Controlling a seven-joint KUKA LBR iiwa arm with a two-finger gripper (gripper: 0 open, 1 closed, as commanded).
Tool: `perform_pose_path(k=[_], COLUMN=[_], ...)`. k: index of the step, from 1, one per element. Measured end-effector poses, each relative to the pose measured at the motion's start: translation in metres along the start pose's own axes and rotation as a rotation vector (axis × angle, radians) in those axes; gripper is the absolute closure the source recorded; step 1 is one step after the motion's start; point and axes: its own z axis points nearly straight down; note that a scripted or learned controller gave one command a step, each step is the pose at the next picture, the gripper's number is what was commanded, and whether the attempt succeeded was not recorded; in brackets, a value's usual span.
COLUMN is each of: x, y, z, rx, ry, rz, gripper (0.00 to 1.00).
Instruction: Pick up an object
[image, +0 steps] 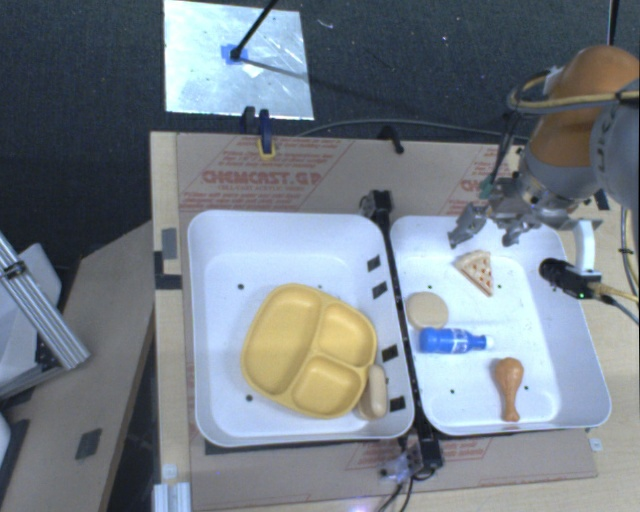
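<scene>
Pizza slice, one of four small items in the right bin, lies toward that bin's 12 o'clock edge. At its 11 o'clock and 1 o'clock, the claw hangs just above it, its two fingers spread apart with nothing between them. One round tan cookie sits at the slice's 8 o'clock, one blue bottle lies on its side just below the cookie, and one drumstick rests at the bin's 5 o'clock. On the bench, the left bin carries one yellow divided tray and one bread roll touching the tray's 4 o'clock corner.
</scene>
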Motion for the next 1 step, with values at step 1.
perform_pose_path(k=[1], x=[0.0002], y=[0.0028], z=[-0.0082], rx=[-0.013], ry=[-0.002], rz=[-0.002], gripper=[0.0])
